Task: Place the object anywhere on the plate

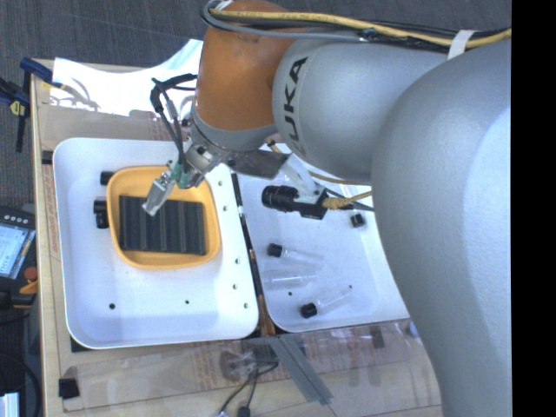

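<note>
The gripper (pixel 163 189) hangs over the far edge of the yellow plate (pixel 128 247), which sits in the left bin (pixel 78 302). Its jaws close on a small clear tube (pixel 156 200), tilted, its lower end just above the plate's dark ribbed centre (pixel 165 226): placed for release. Similar capped tubes (pixel 320 304) lie in the right bin (pixel 382 276), probably the supply.

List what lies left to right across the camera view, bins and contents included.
Left bin → yellow plate → gripper → right bin, holding clear capped tubes.
</note>
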`<state>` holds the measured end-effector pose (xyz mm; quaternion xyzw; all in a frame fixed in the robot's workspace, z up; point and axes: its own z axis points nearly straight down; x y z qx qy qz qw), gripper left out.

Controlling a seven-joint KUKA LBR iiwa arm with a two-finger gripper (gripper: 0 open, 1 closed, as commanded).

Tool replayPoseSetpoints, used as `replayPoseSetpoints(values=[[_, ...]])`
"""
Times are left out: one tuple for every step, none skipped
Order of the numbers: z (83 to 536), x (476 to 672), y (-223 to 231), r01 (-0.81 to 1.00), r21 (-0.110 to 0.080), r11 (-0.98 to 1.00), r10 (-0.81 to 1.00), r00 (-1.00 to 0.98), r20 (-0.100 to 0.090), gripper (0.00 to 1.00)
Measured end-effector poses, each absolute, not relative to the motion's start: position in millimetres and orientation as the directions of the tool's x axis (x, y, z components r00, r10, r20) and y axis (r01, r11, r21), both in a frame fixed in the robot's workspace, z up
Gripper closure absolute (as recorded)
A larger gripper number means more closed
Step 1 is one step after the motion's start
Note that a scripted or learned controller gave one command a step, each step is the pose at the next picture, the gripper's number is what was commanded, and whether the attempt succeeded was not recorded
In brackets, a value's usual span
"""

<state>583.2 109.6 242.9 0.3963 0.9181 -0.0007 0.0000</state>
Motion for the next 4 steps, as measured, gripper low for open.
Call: replayPoseSetpoints(values=[[184.2, 607.7, 133.5, 0.706, -0.006, 0.708, 0.706, -0.708, 0.002, 0.00], [190.7, 606.9, 100.3, 0.435, -0.004, 0.900, 0.435, -0.900, 0.005, 0.00], [212.4, 608.9, 164.5, 0.461, -0.001, 0.888, 0.461, -0.888, 0.000, 0.00], [225.0, 595.7, 211.6, 0.180, 0.000, 0.984, 0.180, -0.984, -0.001, 0.00]])
